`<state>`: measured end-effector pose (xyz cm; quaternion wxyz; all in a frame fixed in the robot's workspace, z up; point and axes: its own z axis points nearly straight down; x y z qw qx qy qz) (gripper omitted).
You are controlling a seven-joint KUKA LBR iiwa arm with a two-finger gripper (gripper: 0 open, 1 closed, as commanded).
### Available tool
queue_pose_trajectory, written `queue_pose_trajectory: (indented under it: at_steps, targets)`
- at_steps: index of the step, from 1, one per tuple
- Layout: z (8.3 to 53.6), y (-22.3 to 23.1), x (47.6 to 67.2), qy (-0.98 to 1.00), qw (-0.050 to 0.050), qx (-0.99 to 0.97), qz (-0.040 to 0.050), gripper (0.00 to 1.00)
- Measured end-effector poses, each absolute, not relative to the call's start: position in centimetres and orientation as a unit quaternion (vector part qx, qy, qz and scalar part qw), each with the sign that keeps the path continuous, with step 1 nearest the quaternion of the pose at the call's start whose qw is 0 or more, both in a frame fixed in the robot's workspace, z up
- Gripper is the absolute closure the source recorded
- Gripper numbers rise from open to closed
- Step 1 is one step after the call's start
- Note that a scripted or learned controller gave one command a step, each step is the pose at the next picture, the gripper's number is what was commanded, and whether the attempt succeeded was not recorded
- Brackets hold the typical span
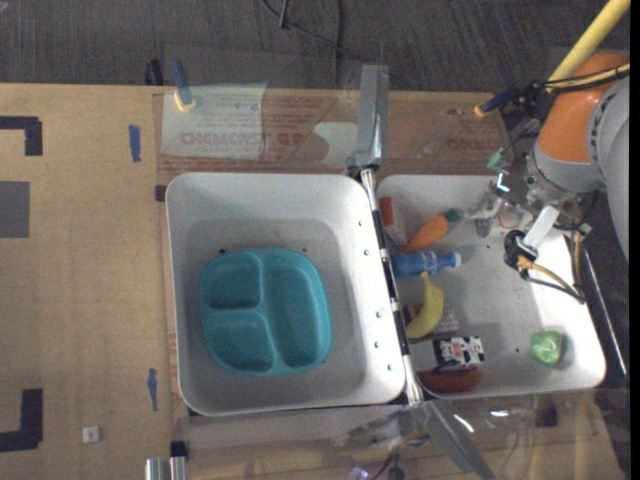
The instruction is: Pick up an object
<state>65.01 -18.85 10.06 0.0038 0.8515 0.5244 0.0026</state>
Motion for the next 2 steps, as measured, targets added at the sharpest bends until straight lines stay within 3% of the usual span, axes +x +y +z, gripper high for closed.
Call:
queue_pose_trajectory:
  at_steps: [1, 2]
  targets:
    - [21.4, -15.9, 66.8, 0.493, 0.001, 0.87, 0.0005, 1.0]
    - [23.9, -20.6, 66.7, 0.481, 0.001, 0.877, 0.0006, 1.0]
